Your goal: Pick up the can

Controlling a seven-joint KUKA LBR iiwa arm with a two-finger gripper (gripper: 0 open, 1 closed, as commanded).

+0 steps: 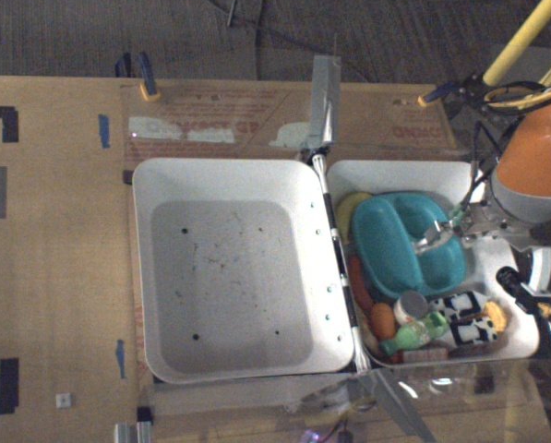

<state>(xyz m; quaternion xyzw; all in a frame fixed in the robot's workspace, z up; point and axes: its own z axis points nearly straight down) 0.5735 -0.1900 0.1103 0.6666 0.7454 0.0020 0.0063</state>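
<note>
The small silver-topped metal can (410,305) sits in the right-hand white plastic bin (497,175), toward its near side, and it is hemmed in closely. Just behind it lies a large teal plastic dish with a raised divider (400,245), whose near rim reaches almost to the can's top. An orange round ball-like thing (382,320) rests just left of the can, and a green plastic bottle (415,334) lies on its side just in front, slanting across the bin's near wall. To the right of the can sits a black-and-white patterned toy (464,314) with a small yellow piece (495,317) at its far end. A red strip-like thing (357,286) runs along the bin's left wall, and a yellow rounded object (350,209) peeks out behind the teal dish.

The grey arm with its orange band (532,160) reaches in from the right, bent over the right bin's far right part. Its pincer (438,233) is over the teal dish, behind the can and apart from it; how wide it stands cannot be told, and nothing is seen in its grip.

There are two white bins on the tan cardboard-covered desk (53,247); the left-hand white bin (229,178) shows only dark specks on its floor. One can, one teal dish, one bottle, one orange ball.
</note>
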